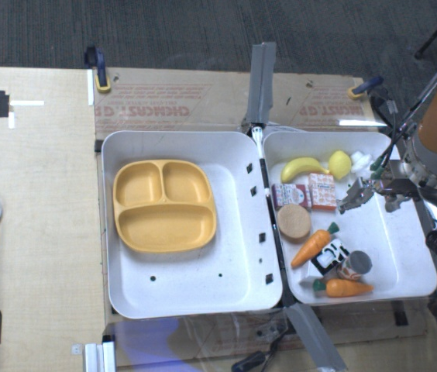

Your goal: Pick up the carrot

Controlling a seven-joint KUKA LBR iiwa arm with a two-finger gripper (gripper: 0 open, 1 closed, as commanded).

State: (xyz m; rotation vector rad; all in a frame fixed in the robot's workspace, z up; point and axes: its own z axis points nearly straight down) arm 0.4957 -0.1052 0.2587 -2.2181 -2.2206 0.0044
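Observation:
Two carrots lie in the right bin (412, 231). One carrot (311, 248) lies slantwise near the bin's middle, its green top toward the upper right. A second carrot (344, 287) rests along the front wall, green end to the left. My gripper (373, 198) hangs over the right side of this bin, up and to the right of the slanted carrot and apart from it. It looks open, with nothing between its fingers (353, 197).
The right bin also holds a banana (302, 167), a lemon (340, 163), two small red-and-white cartons (306, 194), a round tan biscuit (294, 222), a black-and-white piece (330, 256) and a small can (356, 263). A yellow divided plate (164, 205) sits in the left bin (203, 285).

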